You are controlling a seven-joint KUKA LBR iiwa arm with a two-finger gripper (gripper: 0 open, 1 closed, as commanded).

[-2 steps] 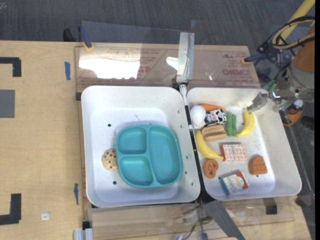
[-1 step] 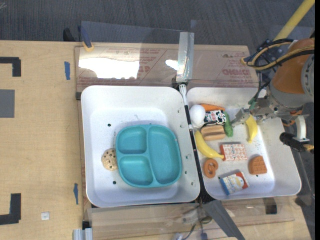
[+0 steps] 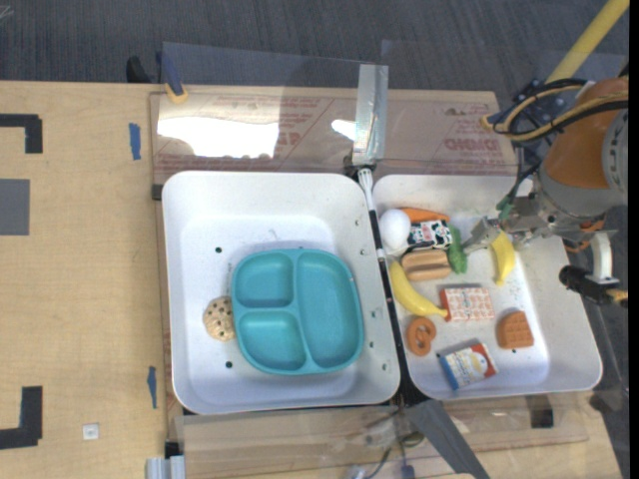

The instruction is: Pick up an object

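Over the right bin point(image 3: 569, 367), the gripper point(image 3: 496, 230) hangs beside a small banana point(image 3: 503, 258); I cannot tell how it stands or what it holds. Nearby lie a larger banana point(image 3: 411, 294), an egg point(image 3: 394, 230), and a milk carton point(image 3: 430, 234). Across the divider, the left bin point(image 3: 200, 218) carries a teal tray point(image 3: 297, 310) and a cookie point(image 3: 219, 317).

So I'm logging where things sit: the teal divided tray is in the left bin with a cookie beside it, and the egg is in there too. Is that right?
Not quite. The camera view shows the egg in the right bin, by the divider. The teal divided tray is in the left bin with the cookie beside it.
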